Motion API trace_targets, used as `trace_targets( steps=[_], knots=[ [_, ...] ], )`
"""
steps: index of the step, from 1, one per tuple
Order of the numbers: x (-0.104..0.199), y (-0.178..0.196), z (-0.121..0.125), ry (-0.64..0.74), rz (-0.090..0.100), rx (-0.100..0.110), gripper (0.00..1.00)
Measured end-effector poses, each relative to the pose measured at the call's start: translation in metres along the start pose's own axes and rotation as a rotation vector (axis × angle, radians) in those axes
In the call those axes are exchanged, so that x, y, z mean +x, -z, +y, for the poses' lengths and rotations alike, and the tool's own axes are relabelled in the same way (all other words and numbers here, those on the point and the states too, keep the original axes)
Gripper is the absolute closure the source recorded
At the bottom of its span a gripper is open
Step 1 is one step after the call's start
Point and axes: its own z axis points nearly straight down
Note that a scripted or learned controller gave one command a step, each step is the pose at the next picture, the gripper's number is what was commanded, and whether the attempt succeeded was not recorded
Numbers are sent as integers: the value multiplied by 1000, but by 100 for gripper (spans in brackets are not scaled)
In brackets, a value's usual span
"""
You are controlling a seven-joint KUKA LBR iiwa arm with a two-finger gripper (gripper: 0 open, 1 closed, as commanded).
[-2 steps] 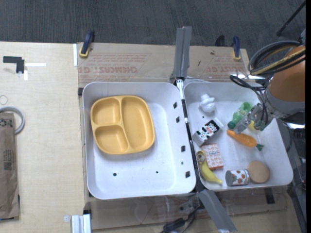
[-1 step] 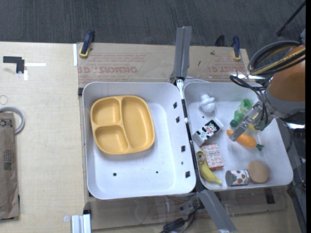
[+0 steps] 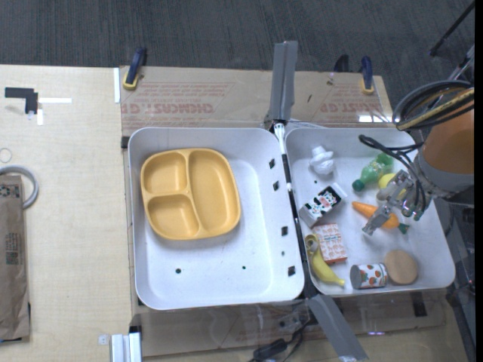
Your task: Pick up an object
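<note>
Orange carrot (image 3: 375,213) sits under gripper (image 3: 386,208) at 3 o'clock of right bin (image 3: 445,240), prob. grasp target; grip state can't tell.

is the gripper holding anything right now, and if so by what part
It cannot be told. The gripper sits low in the right bin, right over the carrot, but the view does not show the carrot between its fingers.

Carrot (image 3: 375,214) partly under tool (image 3: 385,211)
</note>
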Motion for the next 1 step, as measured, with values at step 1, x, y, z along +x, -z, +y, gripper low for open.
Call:
trace_targets(
  steps=[1],
  knots=[
    [-1,10,0,-3,-4,-2,100]
  ],
)
